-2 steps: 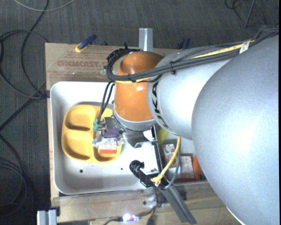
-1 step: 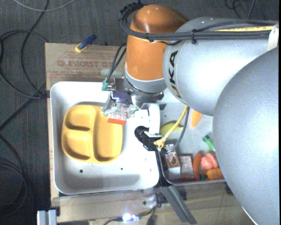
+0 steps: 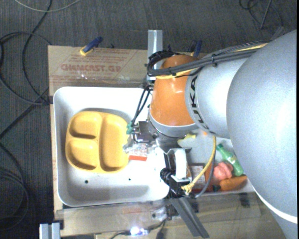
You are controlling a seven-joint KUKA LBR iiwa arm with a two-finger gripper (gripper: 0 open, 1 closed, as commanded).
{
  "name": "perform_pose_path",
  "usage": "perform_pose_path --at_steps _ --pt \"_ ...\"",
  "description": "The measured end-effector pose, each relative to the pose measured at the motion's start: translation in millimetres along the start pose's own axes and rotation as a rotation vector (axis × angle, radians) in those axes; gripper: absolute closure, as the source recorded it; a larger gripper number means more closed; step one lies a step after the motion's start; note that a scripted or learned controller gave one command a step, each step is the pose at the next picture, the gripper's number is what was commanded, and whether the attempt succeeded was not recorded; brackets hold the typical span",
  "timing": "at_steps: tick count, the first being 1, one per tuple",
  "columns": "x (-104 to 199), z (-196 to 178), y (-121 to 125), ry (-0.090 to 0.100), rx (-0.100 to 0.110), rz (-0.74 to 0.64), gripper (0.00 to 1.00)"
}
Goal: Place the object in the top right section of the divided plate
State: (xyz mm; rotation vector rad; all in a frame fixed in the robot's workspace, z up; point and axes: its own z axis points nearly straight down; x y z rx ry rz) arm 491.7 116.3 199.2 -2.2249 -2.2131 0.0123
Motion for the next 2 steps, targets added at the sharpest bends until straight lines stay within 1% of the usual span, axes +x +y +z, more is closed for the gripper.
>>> perform_pose_path --at_steps 1,2 --pt "91 12 -10 0.000 -0.001 -0.162 1.00" --pt "25 6 77 -0.003 -0.003 0.020 1.00"
